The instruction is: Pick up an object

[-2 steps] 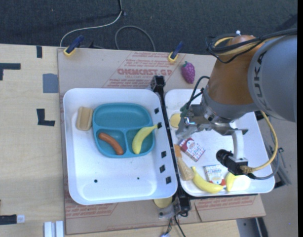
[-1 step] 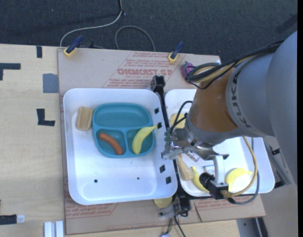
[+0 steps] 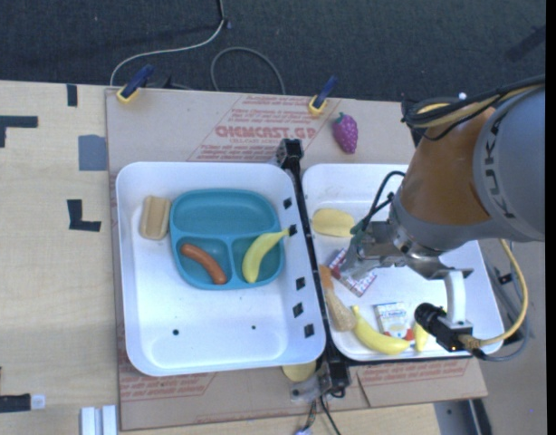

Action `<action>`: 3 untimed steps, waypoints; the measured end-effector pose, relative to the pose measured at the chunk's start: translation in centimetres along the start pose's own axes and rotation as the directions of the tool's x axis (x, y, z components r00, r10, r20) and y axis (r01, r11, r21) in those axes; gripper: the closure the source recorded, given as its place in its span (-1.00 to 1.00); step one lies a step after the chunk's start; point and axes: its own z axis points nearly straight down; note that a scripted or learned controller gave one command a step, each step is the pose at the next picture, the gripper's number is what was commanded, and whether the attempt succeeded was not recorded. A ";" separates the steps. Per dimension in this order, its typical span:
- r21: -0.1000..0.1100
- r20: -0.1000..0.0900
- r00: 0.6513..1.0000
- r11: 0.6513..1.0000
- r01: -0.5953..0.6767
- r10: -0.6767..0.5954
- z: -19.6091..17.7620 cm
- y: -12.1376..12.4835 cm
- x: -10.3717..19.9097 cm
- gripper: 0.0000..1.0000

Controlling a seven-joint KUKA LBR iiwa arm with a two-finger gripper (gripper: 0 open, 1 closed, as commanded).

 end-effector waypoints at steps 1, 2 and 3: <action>0.007 -0.004 1.000 1.000 0.013 -0.013 3.1 0.2 8.8 1.00; 0.004 -0.001 1.000 1.000 0.001 -0.001 2.4 -0.1 4.7 1.00; 0.002 0.000 1.000 1.000 -0.002 0.002 1.5 0.7 -2.2 1.00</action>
